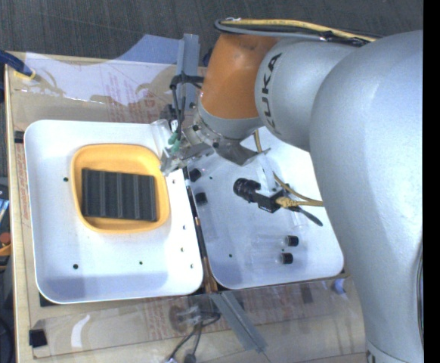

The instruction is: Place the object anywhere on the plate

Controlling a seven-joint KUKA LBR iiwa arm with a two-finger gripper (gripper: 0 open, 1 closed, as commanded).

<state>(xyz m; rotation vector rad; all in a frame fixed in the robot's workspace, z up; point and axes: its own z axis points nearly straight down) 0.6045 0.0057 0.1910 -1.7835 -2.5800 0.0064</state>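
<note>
At 3 o'clock of the plate (120,157), the gripper (173,148) hangs over its rim, positioned for release; finger state cannot be told, and the object cannot be made out.

Bulky grey KUKA arm (356,127), smooth rounded casings, dark KUKA lettering (269,89), broad orange band (231,78) above wrist, yellow-and-black cable (295,27) along top
</note>
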